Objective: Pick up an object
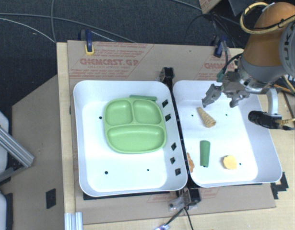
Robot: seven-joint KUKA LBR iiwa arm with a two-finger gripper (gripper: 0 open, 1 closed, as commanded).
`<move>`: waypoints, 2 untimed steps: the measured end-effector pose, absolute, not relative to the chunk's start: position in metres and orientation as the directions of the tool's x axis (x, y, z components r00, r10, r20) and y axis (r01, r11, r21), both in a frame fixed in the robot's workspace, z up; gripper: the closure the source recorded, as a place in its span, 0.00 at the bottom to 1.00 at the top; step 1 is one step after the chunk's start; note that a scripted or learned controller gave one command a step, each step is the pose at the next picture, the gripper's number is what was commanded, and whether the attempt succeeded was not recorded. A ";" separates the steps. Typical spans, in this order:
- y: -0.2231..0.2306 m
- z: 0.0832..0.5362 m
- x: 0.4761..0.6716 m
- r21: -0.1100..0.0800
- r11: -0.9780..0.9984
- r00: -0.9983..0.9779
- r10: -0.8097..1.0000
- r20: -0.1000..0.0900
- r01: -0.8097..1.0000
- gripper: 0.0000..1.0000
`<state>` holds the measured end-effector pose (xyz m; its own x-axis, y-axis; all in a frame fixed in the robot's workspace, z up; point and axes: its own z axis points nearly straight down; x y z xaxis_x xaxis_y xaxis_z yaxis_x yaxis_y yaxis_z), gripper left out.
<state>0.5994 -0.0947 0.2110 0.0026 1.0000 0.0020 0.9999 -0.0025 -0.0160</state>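
In the right bin [262, 143] lie three small things: a tan cone-shaped piece [206, 117] near the middle, a green cylinder [205, 153] lower down, and a yellow round piece [229, 162] at the lower right. My gripper [223, 97] hangs over the bin's upper part, just above and right of the tan cone. Its two fingers are spread apart, with nothing between them.
The left bin [89, 143] holds a green divided plate [135, 125]. A black divider with clips [172, 123] runs between the bins. A small orange-brown scrap [190, 162] lies at the right bin's left edge. A black fitting [265, 119] sits at the right rim.
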 end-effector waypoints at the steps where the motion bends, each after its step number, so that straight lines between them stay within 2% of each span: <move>1: -0.095 0.219 0.602 -0.002 0.000 0.000 1.000 0.001 1.000 0.00; 2: -0.095 0.158 0.608 -0.007 0.000 0.000 1.000 0.002 1.000 0.00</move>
<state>0.6079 -0.0954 0.1578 0.0002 1.0000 0.0017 1.0000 -0.0002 -0.0074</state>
